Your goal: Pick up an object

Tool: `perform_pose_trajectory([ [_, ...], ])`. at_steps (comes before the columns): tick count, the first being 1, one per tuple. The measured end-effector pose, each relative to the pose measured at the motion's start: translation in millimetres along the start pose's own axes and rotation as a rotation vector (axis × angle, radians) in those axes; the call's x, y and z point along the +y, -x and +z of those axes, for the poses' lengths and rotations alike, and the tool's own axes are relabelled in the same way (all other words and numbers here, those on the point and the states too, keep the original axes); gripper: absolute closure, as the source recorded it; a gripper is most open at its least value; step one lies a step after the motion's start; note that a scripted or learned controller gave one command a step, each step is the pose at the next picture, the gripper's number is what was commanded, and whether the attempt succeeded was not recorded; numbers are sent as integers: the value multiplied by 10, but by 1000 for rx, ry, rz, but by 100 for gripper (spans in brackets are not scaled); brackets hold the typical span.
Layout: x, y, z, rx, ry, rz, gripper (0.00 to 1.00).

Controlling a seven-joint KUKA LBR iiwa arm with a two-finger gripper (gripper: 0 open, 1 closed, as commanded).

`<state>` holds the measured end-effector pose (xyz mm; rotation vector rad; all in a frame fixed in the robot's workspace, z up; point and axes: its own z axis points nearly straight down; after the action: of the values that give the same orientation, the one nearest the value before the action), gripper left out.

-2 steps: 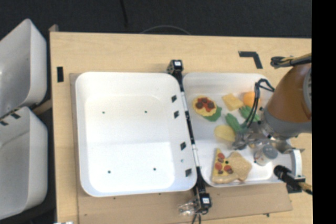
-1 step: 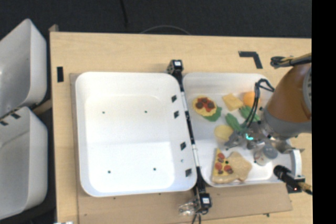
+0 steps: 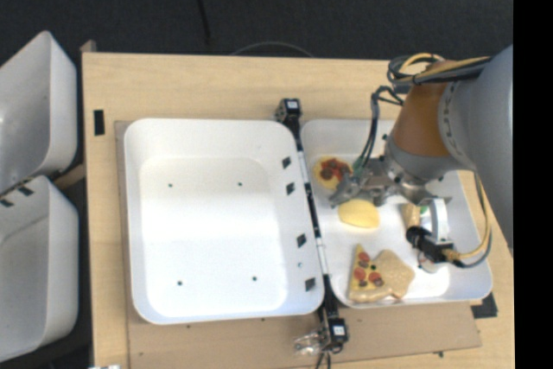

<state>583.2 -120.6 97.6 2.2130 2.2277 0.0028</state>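
- The left bin (image 3: 207, 216) offers a wide bare floor, open to approach from above across its whole span.
- A raised divider (image 3: 307, 203) with black clips runs between the two bins and bars any low sideways pass from one to the other.
- The right bin (image 3: 467, 272) is crowded: the arm (image 3: 432, 125) hangs over its middle and far half, covering most of the floor there.
- A yellow lump (image 3: 359, 214) lies just beside the gripper (image 3: 359, 186), with a round red-topped piece (image 3: 330, 171) near the divider.
- A pizza slice (image 3: 378, 274) fills the near corner.
- Cables (image 3: 473, 248) loop along the right wall.
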Motion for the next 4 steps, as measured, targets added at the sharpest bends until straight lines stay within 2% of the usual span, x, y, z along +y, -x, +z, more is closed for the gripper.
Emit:
perform_pose_trajectory([
  [1,-43,42,-75,0,-8,5,100],
  [2,-45,44,-71,0,-9,4,0],
  [3,424,-170,2,0,-3,3,0],
  [4,1037,-187,5,-1,-18,0,0],
])
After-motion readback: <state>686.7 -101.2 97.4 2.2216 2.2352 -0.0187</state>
